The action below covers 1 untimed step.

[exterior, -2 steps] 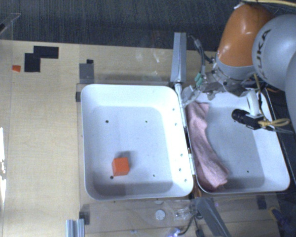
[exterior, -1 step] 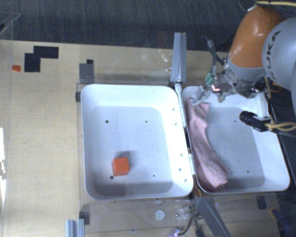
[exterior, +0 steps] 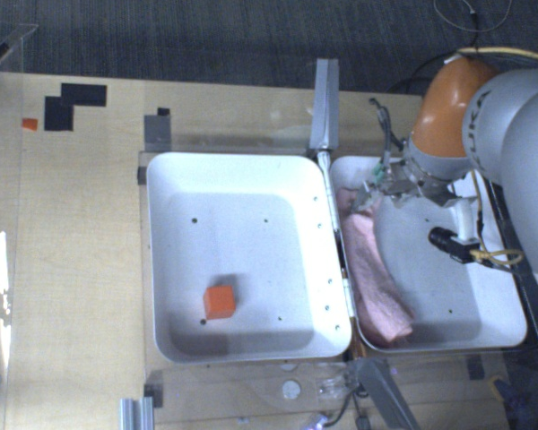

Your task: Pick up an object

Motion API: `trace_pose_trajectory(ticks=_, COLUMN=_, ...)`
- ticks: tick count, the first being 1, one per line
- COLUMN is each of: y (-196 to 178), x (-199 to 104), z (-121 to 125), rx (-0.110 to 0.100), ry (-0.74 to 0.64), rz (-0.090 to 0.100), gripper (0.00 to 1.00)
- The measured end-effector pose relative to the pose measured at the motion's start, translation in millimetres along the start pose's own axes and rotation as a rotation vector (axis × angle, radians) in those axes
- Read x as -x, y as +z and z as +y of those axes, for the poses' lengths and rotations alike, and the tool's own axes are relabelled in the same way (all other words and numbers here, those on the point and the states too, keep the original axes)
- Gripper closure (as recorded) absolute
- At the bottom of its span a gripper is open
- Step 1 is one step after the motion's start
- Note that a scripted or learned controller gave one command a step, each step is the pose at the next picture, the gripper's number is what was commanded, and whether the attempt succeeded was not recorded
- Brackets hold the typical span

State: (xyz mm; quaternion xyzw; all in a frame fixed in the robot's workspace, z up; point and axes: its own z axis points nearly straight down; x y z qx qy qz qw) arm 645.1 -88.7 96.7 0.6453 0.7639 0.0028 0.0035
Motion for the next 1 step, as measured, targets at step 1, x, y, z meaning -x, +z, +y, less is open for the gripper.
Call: trace_pose_trajectory(ticks=1, y=6.8, x=1.6, z=24.8, rx=-0.008, ry=-0.116, rz=0.002, gripper=0.0)
